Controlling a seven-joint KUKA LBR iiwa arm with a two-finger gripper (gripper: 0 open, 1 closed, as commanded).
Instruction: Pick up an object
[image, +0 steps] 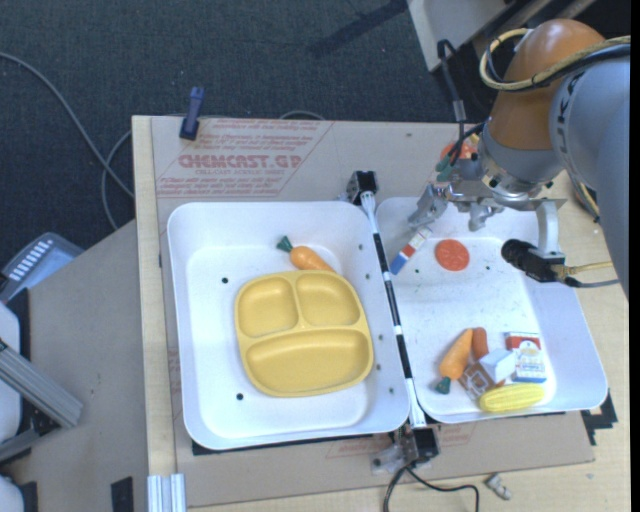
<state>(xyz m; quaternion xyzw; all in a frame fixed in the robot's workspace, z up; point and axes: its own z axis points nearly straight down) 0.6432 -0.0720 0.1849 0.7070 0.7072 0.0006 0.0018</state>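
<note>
We see the arm (560, 90) coming in from the upper right, its orange band sitting above a grey wrist that bends down toward the far edge of the right bin (560, 300). The gripper (425, 215) hangs low over that bin's far left corner, close to the divider between the bins. Its metal parts blur together from this angle, so we cannot tell how it is set, and nothing is plainly clamped in it.

Just below the gripper lies one small white stick (403, 256) with red and blue on it, slanted, near the bin's left wall. Beside it to the right sits one red disc (452, 255), flat on the bin floor and apart from the stick. A black part (530, 260) of the rig juts over the bin's right side.

In the near end of the right bin we count one carrot (455, 355), one small orange-red piece (480, 343) touching it, one yellow corn cob (512, 399), one white carton (527, 360) and a small brown item (477, 380), perhaps a wrapper, all crowded together.

The left bin (200, 300) holds one yellow tray (303, 333) with three compartments, and one second carrot (305, 257) just beyond the tray's far edge, touching or nearly touching it.
</note>
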